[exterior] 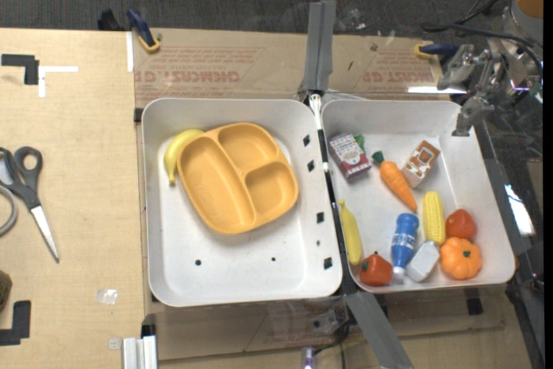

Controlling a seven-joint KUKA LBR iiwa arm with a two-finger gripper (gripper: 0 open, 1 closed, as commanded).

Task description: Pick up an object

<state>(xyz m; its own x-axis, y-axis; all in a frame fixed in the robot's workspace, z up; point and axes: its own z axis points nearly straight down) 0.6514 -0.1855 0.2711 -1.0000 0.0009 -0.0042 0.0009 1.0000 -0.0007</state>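
The right bin (484, 153) holds several toy foods: a red and white carton (348, 155), a carrot (397, 183), a small brown box (421, 163), a corn cob (433, 217), a red tomato (460, 224), an orange pumpkin (460, 258), a blue bottle (403, 241), a yellow piece (351, 233) and a red piece (375, 270). My gripper (473, 104) hangs over the bin's far right corner, above and apart from the brown box, with nothing seen in it.
The left bin (233, 272) carries an orange divided plate (235, 175) with a banana (177, 149) tucked behind it. Scissors (30, 194) lie on the bench at far left. A blue and yellow clamp (143, 30) sits on the cardboard behind the bins.
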